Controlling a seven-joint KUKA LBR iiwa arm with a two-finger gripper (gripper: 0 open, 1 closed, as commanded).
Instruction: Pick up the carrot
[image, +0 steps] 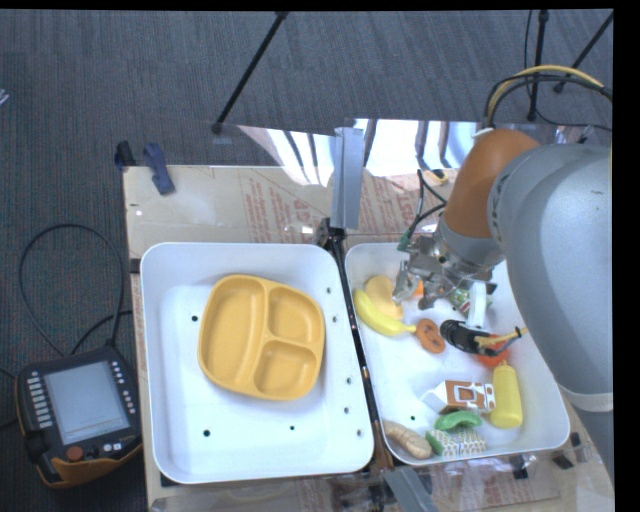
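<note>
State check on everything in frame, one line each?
pincer: over the right bin, above the banana, nothing seen between it
carrot: lying flat in the right bin, just off the banana's tip, not gripped
banana: lying flat, near the bin's left wall
yellow bottle: on its side
yellow divided plate: right way up in the left bin

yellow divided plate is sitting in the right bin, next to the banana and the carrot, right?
Not quite. The camera view shows the yellow divided plate in the left bin; the banana and the carrot lie in the right bin.
</note>
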